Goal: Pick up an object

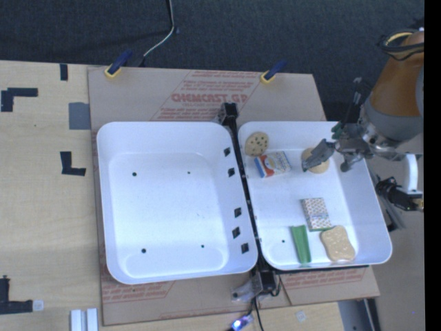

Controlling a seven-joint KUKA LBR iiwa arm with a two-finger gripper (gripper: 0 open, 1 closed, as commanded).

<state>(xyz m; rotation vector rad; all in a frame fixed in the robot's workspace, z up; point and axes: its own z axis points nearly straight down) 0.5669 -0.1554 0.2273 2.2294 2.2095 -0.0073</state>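
Note:
My gripper (332,158) hangs over the back right of the right bin (365,205), its two dark fingers spread open with nothing between them. A small tan round piece (318,167) lies just under the left finger (316,155), partly hidden by it. Also in this bin are a round speckled cookie (257,142), a red, white and blue packet (274,163), a small patterned block (315,213), a green stick (300,244) and a pale bread-like piece (337,244).
The left bin (117,185) stands beside the right one, with a black divider strip (239,185) between them. Both rest on a cardboard sheet (200,95) held by clamps. The arm's orange and grey body (400,88) rises at the right.

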